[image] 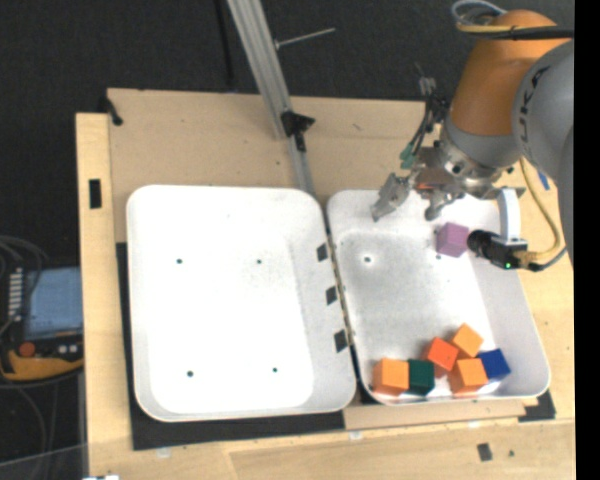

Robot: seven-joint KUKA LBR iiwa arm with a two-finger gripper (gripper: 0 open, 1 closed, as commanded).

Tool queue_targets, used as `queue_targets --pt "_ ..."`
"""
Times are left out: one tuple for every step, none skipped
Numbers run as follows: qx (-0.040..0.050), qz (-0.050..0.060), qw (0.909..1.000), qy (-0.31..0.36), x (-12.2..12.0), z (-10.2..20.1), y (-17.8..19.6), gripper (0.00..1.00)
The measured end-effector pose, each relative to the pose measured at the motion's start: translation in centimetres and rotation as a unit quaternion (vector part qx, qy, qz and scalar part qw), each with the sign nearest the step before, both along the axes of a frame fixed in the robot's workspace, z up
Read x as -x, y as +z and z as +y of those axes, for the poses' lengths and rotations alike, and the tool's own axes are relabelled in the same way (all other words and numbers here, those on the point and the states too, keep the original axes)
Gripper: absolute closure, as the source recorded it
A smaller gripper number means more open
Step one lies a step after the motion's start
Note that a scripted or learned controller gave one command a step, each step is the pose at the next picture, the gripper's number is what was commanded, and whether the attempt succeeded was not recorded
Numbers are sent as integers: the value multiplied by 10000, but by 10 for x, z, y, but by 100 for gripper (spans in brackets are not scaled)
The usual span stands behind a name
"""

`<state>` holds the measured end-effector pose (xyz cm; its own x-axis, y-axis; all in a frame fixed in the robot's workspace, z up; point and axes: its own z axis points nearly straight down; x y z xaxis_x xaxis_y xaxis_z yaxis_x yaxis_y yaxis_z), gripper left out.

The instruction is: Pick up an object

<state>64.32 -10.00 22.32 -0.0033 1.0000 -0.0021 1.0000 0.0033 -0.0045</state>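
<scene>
Seen from above on a tan wood bench [210,118] over dark floor: gripper [412,204], fingers spread w/ nothing between, at far end of right bin [500,298], purple block [452,238] just beside, colored blocks [442,364] near front.

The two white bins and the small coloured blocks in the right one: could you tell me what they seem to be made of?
The bins look like moulded plastic with a matt white finish: rounded corners, a thin raised rim, faint speckling. The blocks could be painted wood or foam, judging by their flat, even colours and crisp square edges without shine; the view cannot settle which.
</scene>
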Motion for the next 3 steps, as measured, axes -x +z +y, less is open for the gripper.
queue_targets --pt "3 5 10000 -20 -5 -3 -61 0" --pt "4 -6 10000 -31 -9 -7 -103 0" --pt "-5 -42 10000 -46 -11 -7 -89 100"
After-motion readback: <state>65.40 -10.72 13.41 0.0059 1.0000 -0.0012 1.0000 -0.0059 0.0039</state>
